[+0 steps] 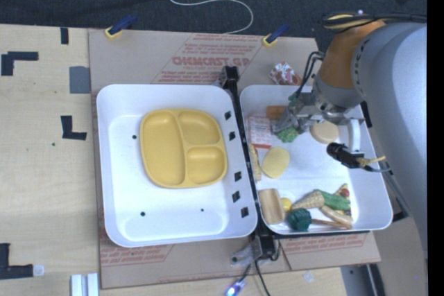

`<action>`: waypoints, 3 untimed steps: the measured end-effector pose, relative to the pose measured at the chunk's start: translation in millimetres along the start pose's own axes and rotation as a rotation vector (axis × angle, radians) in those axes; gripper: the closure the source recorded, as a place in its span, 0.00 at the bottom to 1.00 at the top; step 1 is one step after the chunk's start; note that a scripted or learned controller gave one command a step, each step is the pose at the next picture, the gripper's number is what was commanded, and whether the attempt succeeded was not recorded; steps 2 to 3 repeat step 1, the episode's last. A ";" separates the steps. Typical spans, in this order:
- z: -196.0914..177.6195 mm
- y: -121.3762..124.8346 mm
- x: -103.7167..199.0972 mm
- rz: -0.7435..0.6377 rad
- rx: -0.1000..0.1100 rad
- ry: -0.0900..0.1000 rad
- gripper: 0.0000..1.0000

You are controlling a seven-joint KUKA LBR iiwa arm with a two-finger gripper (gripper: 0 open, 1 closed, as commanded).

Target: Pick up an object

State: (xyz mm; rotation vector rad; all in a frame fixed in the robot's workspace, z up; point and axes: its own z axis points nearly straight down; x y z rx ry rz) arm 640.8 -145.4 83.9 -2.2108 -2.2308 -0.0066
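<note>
The right bin [378, 215] holds several small toy items. Among them are a pale yellow oval piece [275, 163], a green piece [288, 134], a tan round piece [325, 132] and a red-and-white card [258, 132] by the left wall. My gripper [295, 118] hangs low over the bin's upper part, directly above the green piece and touching or almost touching it. The wrist hides how it meets that piece. The grey arm with its orange band [347, 55] comes in from the right.
The left bin [114, 149] bears a yellow divided plate [184, 148]. At the right bin's front lie a wooden block [270, 205], a dark green broccoli [300, 220] and a green pepper [336, 203]. A wrapped item [283, 73] sits behind the bin.
</note>
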 end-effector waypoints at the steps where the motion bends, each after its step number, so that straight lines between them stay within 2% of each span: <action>1: -114.0 -38.6 39.3 0.004 -0.007 -0.003 1.00; 3: -114.0 -38.6 39.3 0.004 -0.007 -0.003 1.00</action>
